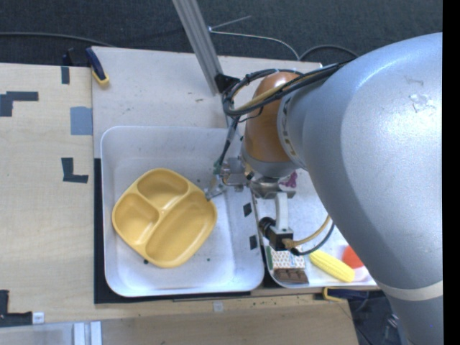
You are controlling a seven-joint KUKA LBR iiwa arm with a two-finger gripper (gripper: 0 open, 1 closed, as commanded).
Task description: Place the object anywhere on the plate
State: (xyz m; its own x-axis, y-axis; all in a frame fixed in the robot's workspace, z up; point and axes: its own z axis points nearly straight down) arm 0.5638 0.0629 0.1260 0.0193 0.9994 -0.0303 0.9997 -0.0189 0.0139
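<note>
While the grey arm (374, 142) is reaching in from the right, its gripper (220, 180) is hanging low over the strip where the two white bins meet, just beside the right rim of the yellow plate (165, 218). From where I am standing the wrist, with its orange band (267, 124), is covering the hand from above, so I cannot tell whether it is apart, together or clamped on anything.

The plate, a three-part one, is lying flat in the left bin (231, 268), towards that bin's left side.

Loose things are sitting in the right bin (307, 201), at its near end: a yellow corn cob (330, 266) is lying at a slant, a brown ridged bar (290, 264) is resting just beside it, and an orange piece (351, 255) is peeking out from under the arm. A small purple bit (290, 181) is showing close to the wrist.
</note>
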